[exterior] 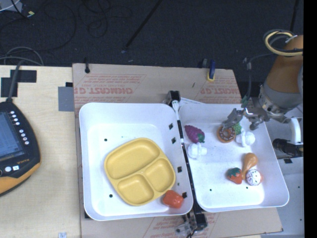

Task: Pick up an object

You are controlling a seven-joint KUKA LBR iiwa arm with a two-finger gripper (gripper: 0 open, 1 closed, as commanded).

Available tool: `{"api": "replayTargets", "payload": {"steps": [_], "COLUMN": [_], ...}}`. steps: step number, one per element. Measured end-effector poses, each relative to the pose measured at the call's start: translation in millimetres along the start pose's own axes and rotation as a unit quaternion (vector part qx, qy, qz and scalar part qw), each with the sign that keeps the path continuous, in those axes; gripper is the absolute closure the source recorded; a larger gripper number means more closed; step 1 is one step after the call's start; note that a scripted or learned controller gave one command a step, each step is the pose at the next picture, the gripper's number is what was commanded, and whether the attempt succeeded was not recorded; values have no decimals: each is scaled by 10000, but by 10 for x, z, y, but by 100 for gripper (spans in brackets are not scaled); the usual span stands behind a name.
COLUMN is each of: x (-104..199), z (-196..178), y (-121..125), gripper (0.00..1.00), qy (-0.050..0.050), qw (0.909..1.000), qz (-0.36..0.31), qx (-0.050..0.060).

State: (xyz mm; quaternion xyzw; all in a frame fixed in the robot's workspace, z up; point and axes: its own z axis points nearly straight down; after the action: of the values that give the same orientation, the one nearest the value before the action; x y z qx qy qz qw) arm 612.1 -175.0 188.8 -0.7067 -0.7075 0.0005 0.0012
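The gripper (237,119) hovers with its fingers open over the small round brown toy (227,134), which lies in the right bin (277,195) (upper part). The toy is probably light, hard plastic and a little slippery; taking it across its rim seems safest.

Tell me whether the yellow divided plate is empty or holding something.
Empty: all three compartments of the yellow plate show bare. The red toy lies beside it on the bin floor.
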Motion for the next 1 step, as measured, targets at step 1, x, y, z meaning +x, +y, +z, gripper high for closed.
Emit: {"api": "replayTargets", "payload": {"steps": [1], "x": [-304], "z": [760], "y": [-15], "gripper": [0], "qy": [-5], "qw": [10000], "qz": [-1], "qx": [-26]}}
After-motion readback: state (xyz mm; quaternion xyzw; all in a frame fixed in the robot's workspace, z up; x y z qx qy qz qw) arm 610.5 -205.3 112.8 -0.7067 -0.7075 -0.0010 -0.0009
